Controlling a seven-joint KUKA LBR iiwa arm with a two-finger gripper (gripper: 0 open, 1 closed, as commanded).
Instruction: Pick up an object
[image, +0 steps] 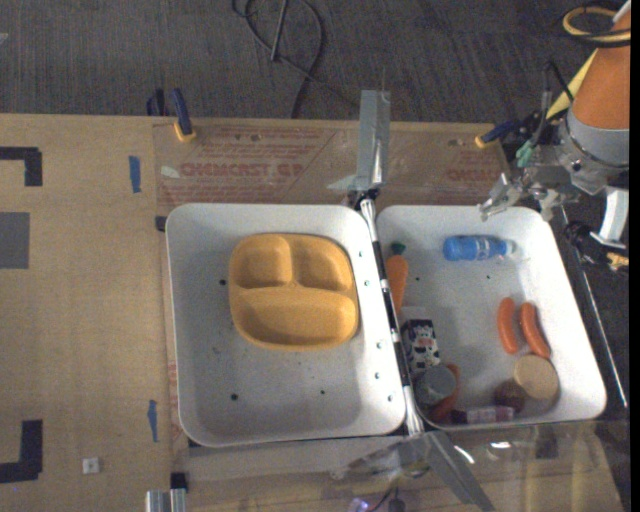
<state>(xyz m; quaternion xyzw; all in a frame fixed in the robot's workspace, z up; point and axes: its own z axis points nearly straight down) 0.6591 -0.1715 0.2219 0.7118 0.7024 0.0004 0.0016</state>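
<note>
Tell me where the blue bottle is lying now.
In the camera view, the blue bottle lies on its side near the far wall of the right bin, right of the toy carrot and above the two sausages.

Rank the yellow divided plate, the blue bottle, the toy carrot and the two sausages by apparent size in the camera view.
1. Yellow divided plate, by far the largest.
2. Blue bottle and toy carrot: look about alike, so no ranking between them.
3. The two sausages: each looks slightly shorter.
</note>
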